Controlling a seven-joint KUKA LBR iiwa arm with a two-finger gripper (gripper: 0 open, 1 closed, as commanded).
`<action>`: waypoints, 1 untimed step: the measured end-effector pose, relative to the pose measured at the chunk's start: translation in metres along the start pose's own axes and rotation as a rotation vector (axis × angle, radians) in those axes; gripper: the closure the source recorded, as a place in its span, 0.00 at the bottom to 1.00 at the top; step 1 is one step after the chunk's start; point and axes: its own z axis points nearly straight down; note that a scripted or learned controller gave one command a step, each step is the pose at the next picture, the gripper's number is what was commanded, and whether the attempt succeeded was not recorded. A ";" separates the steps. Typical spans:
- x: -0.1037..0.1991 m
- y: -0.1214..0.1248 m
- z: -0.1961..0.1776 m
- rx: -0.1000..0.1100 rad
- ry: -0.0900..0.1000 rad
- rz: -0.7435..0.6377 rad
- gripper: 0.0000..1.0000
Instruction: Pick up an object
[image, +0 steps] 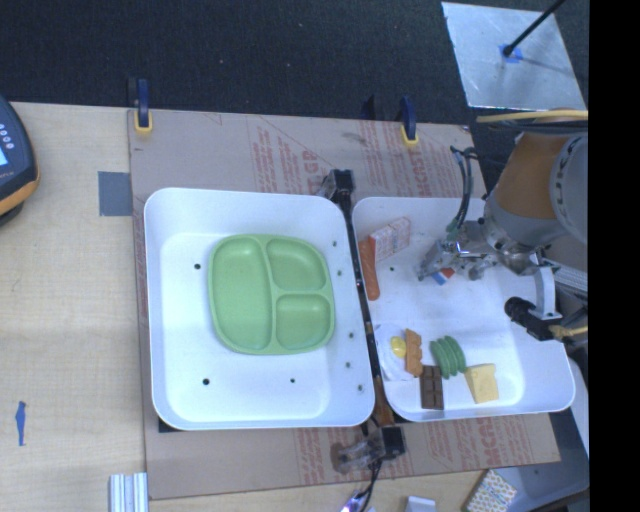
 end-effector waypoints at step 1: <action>0.008 0.044 -0.002 -0.008 -0.001 0.000 0.00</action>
